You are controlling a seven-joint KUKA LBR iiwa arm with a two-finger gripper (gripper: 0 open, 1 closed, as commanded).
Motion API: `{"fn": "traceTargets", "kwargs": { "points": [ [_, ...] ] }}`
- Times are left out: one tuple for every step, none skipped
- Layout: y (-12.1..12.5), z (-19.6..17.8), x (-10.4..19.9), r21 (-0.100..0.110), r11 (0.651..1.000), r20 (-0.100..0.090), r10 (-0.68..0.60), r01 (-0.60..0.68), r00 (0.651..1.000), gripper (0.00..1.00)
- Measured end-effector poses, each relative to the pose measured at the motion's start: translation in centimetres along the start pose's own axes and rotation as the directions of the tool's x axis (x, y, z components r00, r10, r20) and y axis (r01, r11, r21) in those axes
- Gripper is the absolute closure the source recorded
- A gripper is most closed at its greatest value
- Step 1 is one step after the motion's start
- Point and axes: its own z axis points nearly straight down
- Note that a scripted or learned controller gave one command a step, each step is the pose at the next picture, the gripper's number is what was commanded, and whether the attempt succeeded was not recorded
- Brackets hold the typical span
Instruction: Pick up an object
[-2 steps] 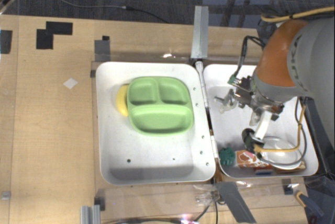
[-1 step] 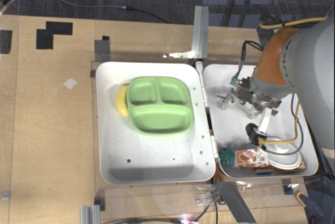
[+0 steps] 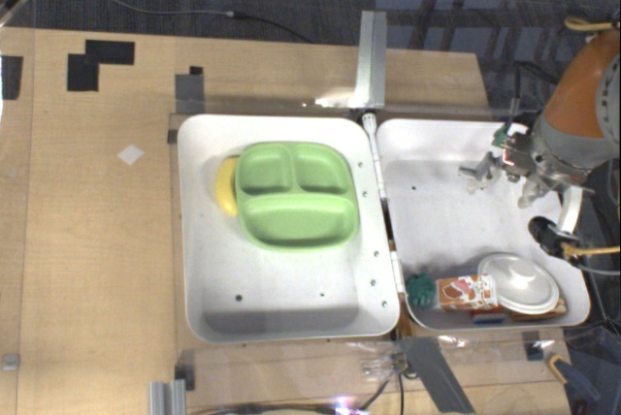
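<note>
My gripper hangs over the upper right part of the right bin, under the arm's orange band, with nothing seen in it. In the left bin lies a green divided plate, and a yellow banana-like piece sticks out from under its left edge. Along the right bin's front wall sit a small dark green object, a brown and red carton and a round white lid. These lie well below and in front of the gripper.
A metal post stands behind the divider between the bins. A black cable loops near the right bin's right wall. The wooden bench stretches to the left with black markers on it.
</note>
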Motion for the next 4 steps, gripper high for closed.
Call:
{"fn": "traceTargets", "kwargs": {
  "points": [
    [-0.7, 4.9, 4.5, -0.003, 0.998, -0.001, -0.055, 0.055, 0.998, 0.00],
    [-3.2, 4.8, 6.4, -0.004, 0.993, 0.000, -0.121, 0.121, 0.993, 0.00],
    [-2.1, 0.2, -0.8, 0.000, 0.976, 0.001, -0.217, 0.217, 0.976, 0.00],
    [-2.4, 4.8, 4.2, -0.005, 0.954, 0.000, -0.300, 0.300, 0.954, 0.00]
  ]
}}
